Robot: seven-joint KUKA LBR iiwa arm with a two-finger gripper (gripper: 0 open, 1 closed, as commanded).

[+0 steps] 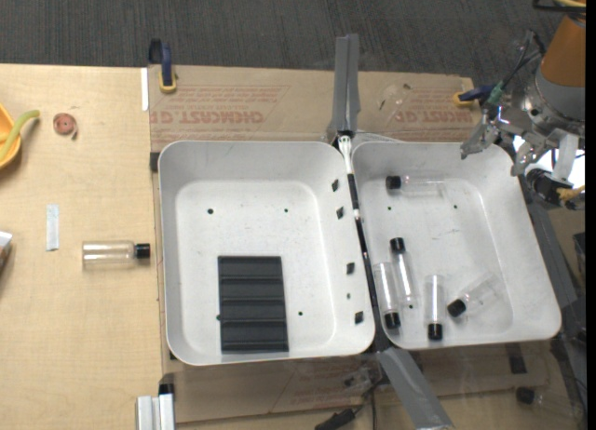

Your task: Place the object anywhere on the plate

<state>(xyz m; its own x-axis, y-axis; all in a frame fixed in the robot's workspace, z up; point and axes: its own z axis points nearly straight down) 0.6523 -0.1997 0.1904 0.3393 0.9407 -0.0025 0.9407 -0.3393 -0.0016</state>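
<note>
Vials with black caps are the likely objects here, and all those in the right bin [521, 233] lie loose, none lifted. Seen from the camera view, one vial [414, 184] lies crosswise near the bin's far edge. Four more sit toward the near edge: an upright-lying pair [396, 279] close to the left wall, another vial [433, 305] beside them, and a tilted vial [473, 295] toward the near right corner. That makes five in the bin.

A sixth, similar bottle [112, 251] rests on the desk [74, 344] left of the bins. There are two bins and one black ribbed plate [250, 304], which lies by the near edge of the left bin [186, 177].

The end effector [494, 138] hangs over the right bin's far right corner; whether it is released or clenched cannot be told.

To do the pick well, I judge the far vial best: it lies alone, so a grasp across its body avoids nudging neighbours.
</note>
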